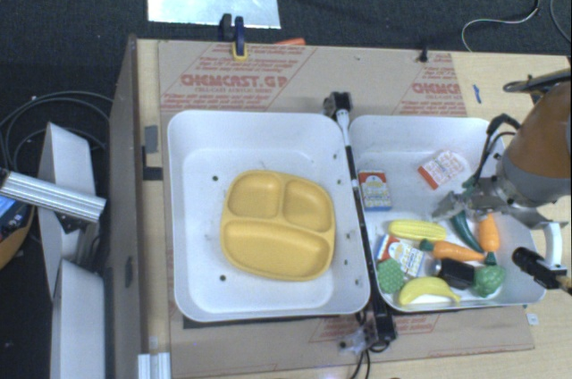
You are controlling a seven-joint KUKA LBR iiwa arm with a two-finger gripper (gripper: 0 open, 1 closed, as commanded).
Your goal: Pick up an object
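Note:
The right bin (pixel 407 136) holds several toy foods and packets. A yellow corn cob (pixel 416 230) lies mid-bin, with an orange carrot (pixel 458 250) beside it and a second orange piece (pixel 488 231) further right. A banana (pixel 427 290), a green broccoli (pixel 489 279), a round green piece (pixel 390 277) and a black item (pixel 456 273) crowd the front edge. A small printed box (pixel 374 188) and a red-and-white packet (pixel 442 168) lie apart toward the back. My gripper (pixel 450 206) hangs over the bin's right half, just above the corn and carrots, pointing left.
In the left bin (pixel 197 189) sits a yellow divided plate (pixel 277 223). A black divider bar (pixel 355 198) runs between the bins. The arm's grey wrist and orange band (pixel 541 140) cover the right bin's far right side. Cardboard (pixel 268 73) lies under both bins.

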